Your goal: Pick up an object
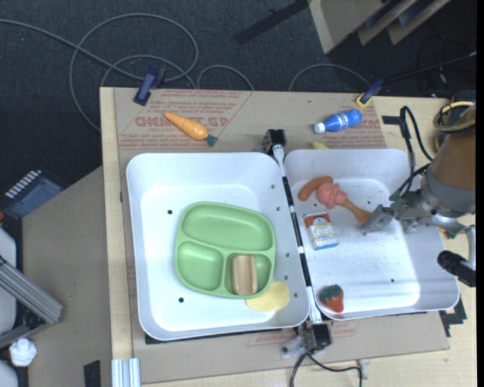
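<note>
Your stock, largest first: desk with two white bins. Left bin: green divided plate holding a bread roll; yellow piece touching its rim. Right bin: pink toy, small carton, strawberry. Pincer low inside right bin, beside the pink toy's handle; you cannot tell its state.

A pale wooden table with faded red lettering stands on dark carpet. Thin grey cables loop across the floor at the far left — one runs to a blue clamp on the table's far edge. A beige box sits far right. Light is even, soft.
</note>
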Available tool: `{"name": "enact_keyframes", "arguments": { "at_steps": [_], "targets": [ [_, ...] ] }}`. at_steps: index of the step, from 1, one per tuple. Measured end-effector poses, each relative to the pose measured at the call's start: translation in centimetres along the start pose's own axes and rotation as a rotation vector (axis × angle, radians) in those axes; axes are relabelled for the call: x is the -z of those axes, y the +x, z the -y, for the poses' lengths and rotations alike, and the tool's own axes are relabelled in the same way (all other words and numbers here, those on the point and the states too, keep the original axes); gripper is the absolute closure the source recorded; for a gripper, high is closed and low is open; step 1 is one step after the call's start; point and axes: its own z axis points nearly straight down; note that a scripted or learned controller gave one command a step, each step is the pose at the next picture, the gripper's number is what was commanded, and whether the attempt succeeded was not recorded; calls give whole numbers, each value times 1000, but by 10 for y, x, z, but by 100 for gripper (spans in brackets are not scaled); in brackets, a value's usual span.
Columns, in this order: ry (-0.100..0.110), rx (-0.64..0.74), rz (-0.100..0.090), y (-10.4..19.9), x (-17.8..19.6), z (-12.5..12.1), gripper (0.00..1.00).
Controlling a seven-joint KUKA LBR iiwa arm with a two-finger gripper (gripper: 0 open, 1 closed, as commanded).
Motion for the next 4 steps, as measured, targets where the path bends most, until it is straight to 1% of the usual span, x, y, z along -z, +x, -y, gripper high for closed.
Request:
{"name": "enact_keyframes", "arguments": {
  "at_steps": [1, 2, 3, 4],
  "targets": [
    [-4, 4, -2, 55, -40, -64, 0],
    [-7, 3, 1, 53, -29, -65, 100],
    [-3, 1, -1, 61, 45, 8, 100],
    [-7, 4, -1, 121, 61, -39, 100]
  ]
}}
